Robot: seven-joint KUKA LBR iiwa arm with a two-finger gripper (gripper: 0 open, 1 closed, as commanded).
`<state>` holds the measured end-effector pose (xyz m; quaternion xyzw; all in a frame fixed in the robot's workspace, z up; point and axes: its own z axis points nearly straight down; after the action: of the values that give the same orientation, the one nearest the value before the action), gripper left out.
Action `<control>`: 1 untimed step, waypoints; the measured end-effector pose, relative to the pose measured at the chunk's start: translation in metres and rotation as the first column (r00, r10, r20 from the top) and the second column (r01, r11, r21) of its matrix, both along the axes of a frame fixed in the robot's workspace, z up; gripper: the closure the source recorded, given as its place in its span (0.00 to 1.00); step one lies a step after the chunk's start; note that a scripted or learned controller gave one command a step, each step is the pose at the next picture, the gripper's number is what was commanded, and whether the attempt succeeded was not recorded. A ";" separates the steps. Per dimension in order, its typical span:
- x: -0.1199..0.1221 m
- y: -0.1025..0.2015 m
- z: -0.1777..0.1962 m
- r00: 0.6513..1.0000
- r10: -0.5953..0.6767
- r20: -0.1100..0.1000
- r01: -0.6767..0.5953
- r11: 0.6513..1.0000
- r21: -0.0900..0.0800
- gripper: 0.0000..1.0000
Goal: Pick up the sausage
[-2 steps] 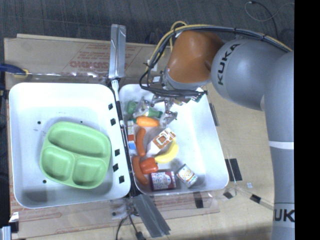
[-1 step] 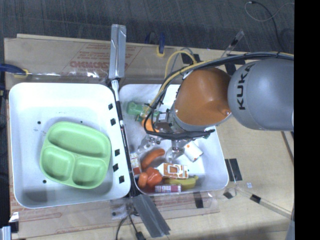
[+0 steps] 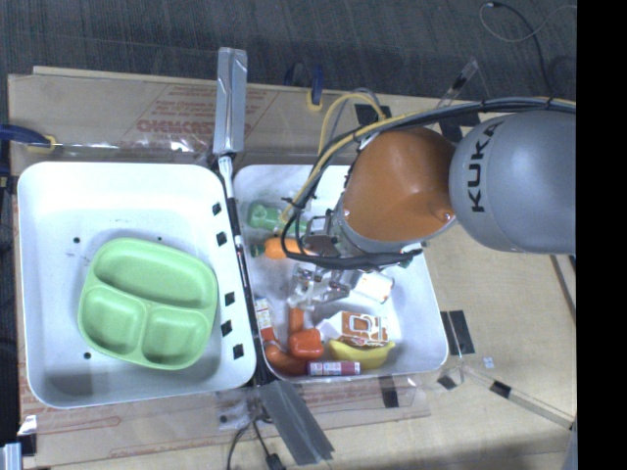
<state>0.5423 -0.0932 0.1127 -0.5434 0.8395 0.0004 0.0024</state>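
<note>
we see even, fairly bright overhead light, soft throughout. the white bins (image 3: 59, 262) look slightly washed out, the arm (image 3: 509, 179) shows a pale sheen, and small items beneath it sit blurred in shadow.

My arm (image 3: 509, 179) grey, orange band (image 3: 397, 189). Bins (image 3: 49, 194) white. Plate (image 3: 147, 304) light green. Banana (image 3: 361, 353) yellow. Sausage (image 3: 279, 360) reddish-brown.
</note>
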 end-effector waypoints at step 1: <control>0.000 0.000 0.000 1.000 0.000 0.000 0.000 1.000 0.000 0.00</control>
<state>0.5423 -0.0932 0.1127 -0.5436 0.8394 0.0004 0.0024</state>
